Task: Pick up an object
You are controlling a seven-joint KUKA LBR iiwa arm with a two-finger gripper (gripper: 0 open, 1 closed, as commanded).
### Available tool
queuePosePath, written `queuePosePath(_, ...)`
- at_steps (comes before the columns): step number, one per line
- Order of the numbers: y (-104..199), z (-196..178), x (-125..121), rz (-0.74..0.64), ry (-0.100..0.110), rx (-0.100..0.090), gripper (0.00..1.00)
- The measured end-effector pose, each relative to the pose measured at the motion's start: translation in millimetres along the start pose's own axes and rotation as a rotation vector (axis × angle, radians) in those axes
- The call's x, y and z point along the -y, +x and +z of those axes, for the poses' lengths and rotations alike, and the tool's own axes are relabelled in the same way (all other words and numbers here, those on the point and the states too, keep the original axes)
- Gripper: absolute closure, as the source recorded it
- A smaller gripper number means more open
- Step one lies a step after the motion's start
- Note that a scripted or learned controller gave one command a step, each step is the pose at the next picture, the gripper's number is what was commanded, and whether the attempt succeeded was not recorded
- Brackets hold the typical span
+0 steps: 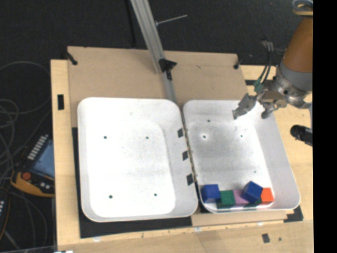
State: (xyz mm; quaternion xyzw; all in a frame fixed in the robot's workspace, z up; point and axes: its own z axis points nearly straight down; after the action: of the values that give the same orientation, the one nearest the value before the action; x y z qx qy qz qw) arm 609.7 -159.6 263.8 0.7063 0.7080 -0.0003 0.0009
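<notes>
1. The two-finger gripper [255, 107] is held over the far right corner of the right-hand shallow white bin [221, 141], fingers spread apart and clamped on nothing.
2. The small coloured blocks, blue [210, 192], green [227, 197], pink [240, 197], dark blue [253, 191] and orange [267, 195], are crowded against the near wall, well apart from the gripper.
3. A reach toward the near edge is judged necessary.

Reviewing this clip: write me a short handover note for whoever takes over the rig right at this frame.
Gripper: open, holding nothing, hanging over the far right part of the right white bin.
Objects: all bunched along the right bin's near edge: small blue cube, green cube, pale purple block, second blue cube, orange cube.
Left white bin: not in play.
Done: nothing picked.
Left: travel toward the near edge, descend on one cube, close, lift. They sit tightly packed, so a clean grasp may be awkward.
</notes>
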Motion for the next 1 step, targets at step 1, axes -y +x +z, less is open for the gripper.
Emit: queuePosePath(1, 35.0, 126.3, -34.1, -0.002, 0.005, -0.002, 0.0)
